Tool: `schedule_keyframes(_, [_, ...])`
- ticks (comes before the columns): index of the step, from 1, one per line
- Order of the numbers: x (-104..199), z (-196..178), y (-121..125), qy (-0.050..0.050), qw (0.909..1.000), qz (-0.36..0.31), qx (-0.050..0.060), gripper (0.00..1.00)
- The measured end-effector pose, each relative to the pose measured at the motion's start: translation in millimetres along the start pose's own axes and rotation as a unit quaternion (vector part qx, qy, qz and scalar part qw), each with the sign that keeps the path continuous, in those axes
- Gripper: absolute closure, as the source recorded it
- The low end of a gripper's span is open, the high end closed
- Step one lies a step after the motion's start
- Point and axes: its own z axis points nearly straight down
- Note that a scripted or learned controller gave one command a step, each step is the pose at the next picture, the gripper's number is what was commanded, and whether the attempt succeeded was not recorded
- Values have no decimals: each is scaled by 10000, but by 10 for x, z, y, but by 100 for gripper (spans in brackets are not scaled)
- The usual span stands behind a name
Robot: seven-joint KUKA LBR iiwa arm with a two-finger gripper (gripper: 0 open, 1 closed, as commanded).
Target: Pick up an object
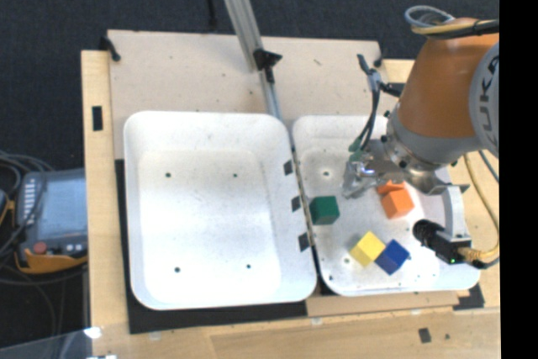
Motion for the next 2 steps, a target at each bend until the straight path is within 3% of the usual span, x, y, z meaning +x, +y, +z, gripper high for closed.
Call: schedule_keyframes(2, [892, 115, 143, 0, 10000, 4, -4, 100])
